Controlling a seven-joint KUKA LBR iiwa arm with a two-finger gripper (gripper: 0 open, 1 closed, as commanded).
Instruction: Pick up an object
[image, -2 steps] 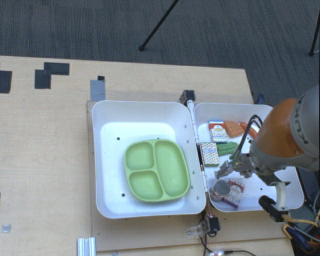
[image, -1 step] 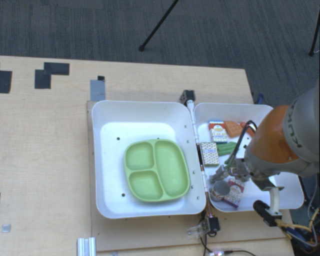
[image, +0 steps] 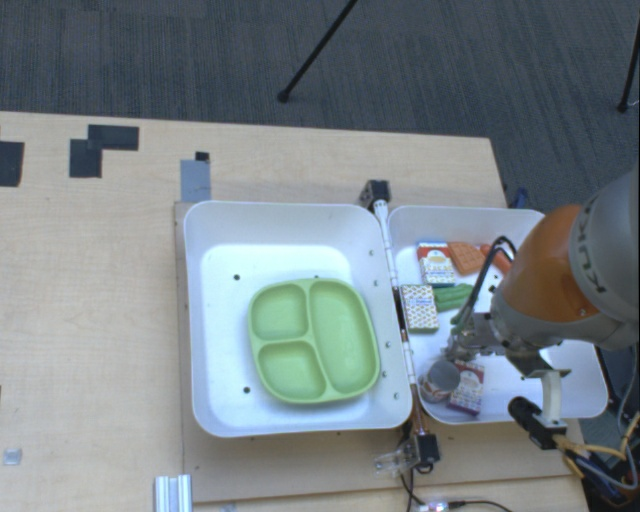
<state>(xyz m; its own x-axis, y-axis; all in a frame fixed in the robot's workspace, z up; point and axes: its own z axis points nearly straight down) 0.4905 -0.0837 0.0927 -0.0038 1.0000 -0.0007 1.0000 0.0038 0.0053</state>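
My gripper (image: 462, 352) reaches down into the right bin (image: 590, 398), its wrist under the orange band covering the bin's middle. Below it lie a round grey metallic object (image: 438, 378) and a small red-and-white packet (image: 467, 390), close to the fingertips. A patterned small box (image: 418, 307) lies at the bin's left wall. A red-and-white box (image: 436, 264), an orange item (image: 468, 257) and a green item (image: 453, 297) lie at the far end. Whether anything sits between the fingers is hidden.
The left bin (image: 215, 330) holds a green three-compartment plate (image: 313, 340). A divider rail (image: 392, 290) runs between the bins. Cables and a connector (image: 415, 455) lie at the front edge. The arm's body covers the right bin's right half.
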